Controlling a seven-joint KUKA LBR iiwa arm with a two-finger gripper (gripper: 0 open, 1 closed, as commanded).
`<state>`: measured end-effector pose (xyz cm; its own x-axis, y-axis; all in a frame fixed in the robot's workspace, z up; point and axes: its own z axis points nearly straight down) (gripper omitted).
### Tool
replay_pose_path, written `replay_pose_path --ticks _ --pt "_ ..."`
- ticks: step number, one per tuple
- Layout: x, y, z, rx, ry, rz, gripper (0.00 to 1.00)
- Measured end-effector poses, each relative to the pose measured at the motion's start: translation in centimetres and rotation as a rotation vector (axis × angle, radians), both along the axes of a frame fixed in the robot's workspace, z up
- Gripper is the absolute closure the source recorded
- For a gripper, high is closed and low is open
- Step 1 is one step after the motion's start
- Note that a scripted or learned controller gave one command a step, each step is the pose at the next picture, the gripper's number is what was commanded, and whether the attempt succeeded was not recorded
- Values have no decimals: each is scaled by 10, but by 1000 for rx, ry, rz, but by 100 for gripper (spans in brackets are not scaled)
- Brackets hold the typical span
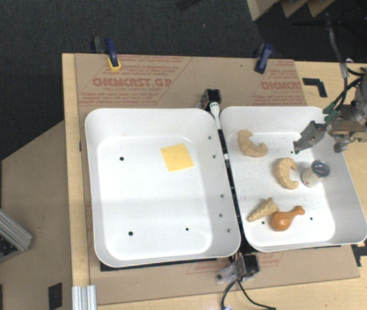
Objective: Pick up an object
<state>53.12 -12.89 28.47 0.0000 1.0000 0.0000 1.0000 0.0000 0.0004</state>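
The right bin (347, 221) holds several small food toys. A tan curved pastry (253, 144) lies near its top left, and a second tan curved piece (286, 173) sits mid-bin. Just right of that piece is a small grey and white object (313, 173). Toward the front lie a tan wedge (262, 210) and an orange drumstick (285, 218), touching each other. My gripper (319, 146) hangs over the bin's upper right, just above the grey and white object. It is open, with nothing between its fingers.
The left bin (99, 173) holds a flat yellow square (177, 157). Both bins sit on a cardboard sheet (170, 76) held by two blue clamps at the back. A black divider with a cable runs between the bins.
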Motion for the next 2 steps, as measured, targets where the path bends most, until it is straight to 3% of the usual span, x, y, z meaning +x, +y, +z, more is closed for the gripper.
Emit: replay_pose_path --ticks 1,2 --pt "10 13 -190 2 12 1 0" --pt "87 30 -195 -1 -5 5 0"
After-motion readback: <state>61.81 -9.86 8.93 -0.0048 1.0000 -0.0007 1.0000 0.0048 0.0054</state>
